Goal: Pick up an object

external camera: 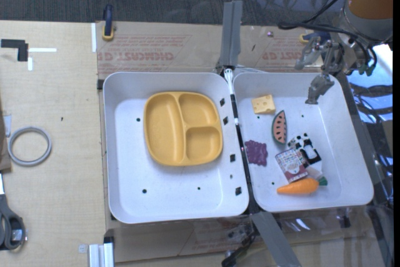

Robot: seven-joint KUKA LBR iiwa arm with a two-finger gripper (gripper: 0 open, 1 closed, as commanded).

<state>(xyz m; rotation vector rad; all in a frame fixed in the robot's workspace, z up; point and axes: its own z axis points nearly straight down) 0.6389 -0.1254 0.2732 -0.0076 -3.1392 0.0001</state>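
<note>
Your arm comes in from the right, its orange band at the top right corner, and the two-finger gripper [319,92] hangs over the far right part of the right-hand shallow white bin [356,153]. You can see one dark finger pointing down toward the bin floor, but whether the pincer is released or clenched cannot be told from this angle; nothing shows between its fingers.

In that same right bin you have the loose objects. A pale yellow wedge of toy cheese [264,104] lies toward the far left, with a toy watermelon slice [279,127] just near of it. A purple bunch of toy grapes [255,152] sits near the bin's left wall. A small printed red and white packet [290,163] and a black and white patterned piece [307,148] lie touching each other, and an orange toy carrot with a green tip [300,186] lies just beside them at the near side.

The left-hand white bin [125,184] holds a yellow plastic divided plate [183,128], well apart from the gripper
</note>
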